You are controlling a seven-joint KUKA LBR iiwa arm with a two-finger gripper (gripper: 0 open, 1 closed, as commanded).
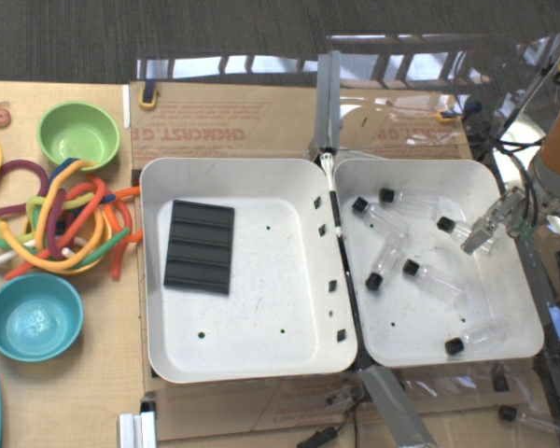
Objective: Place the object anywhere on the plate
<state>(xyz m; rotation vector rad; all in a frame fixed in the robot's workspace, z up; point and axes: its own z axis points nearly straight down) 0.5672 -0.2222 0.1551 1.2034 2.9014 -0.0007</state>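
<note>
Left bin [159,278]: one black ribbed plate [200,246] lying flat at nine o'clock. Right bin [373,343]: several clear vials with black caps [413,269], scattered from eleven to five o'clock. Gripper [481,236] low at the right bin's three o'clock; finger state cannot be told.

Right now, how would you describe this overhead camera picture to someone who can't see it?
Two shallow white bins sit side by side: the left bin holds a black ribbed plate, and the right bin holds several clear tubes with black caps. The robot's gripper reaches in from the right, above the right bin.
</note>
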